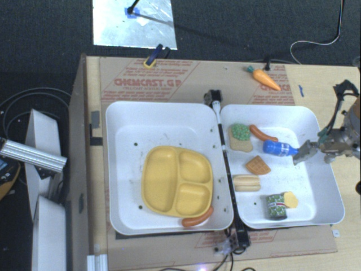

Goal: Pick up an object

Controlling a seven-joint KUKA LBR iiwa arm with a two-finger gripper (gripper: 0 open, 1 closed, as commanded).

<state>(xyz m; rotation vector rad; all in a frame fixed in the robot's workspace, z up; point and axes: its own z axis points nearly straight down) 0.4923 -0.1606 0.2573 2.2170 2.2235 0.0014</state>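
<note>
**Blue bottle lies just off the pincer's tip**

The small blue plastic bottle (279,148) lies on its side in the far half of the right white bin (330,202), its pale cap pointing right, and we see the grey pincer (300,153) just right of that cap. We cannot tell whether it is spread or pressed together, and nothing shows between its tips. Left of the bottle lie an orange sausage (263,132) and a green-topped slice of toast (241,137); nearer, a waffle square (257,165) and a pale bread roll (246,182). The left white bin (121,129) holds a yellow divided plate (176,180).
</note>
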